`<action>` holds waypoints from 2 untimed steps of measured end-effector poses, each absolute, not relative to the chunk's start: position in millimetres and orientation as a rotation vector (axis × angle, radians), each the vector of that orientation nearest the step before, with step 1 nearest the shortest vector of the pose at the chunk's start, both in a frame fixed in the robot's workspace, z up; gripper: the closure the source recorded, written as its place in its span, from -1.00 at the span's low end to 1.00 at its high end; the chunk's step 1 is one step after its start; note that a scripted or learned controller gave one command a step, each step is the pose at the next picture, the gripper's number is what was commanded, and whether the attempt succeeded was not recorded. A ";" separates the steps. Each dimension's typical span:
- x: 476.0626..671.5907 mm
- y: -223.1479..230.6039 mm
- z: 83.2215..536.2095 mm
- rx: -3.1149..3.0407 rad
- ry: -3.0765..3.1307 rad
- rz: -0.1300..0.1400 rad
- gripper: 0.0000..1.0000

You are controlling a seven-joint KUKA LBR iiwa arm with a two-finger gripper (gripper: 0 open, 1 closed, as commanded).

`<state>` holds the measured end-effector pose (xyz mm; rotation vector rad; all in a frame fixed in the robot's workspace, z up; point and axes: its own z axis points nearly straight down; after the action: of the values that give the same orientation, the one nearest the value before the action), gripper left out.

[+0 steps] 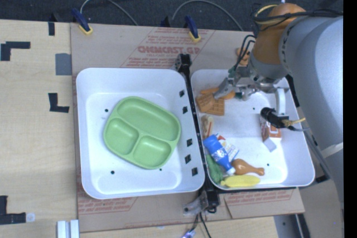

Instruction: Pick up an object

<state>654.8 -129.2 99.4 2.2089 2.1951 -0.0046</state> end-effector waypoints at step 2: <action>657.5 -127.7 100.2 2.206 2.192 -0.002 -1.00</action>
<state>657.5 -127.7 100.2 2.2063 2.1918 -0.0017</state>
